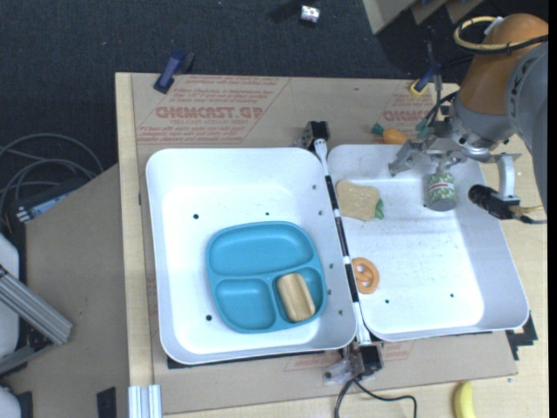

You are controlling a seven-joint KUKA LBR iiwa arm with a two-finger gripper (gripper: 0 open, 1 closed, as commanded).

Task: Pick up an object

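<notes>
We see a small grey-green jar-like object (441, 190) at the back of the right bin (487, 268), directly under the gripper (439, 159) — whether it is gripped or the gripper open or shut, we cannot tell. Nearby lie a tan sandwich-like piece (358, 201) and an orange pretzel (365, 276). The left bin (174, 233) holds a blue divided plate (261, 273) with a bread roll (295, 296). The board (209, 107) reads "CHEMCAST" in red.

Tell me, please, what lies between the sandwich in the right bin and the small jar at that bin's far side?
Bare white floor of the right bin; the camera view shows nothing lying between the sandwich and the small jar.
</notes>
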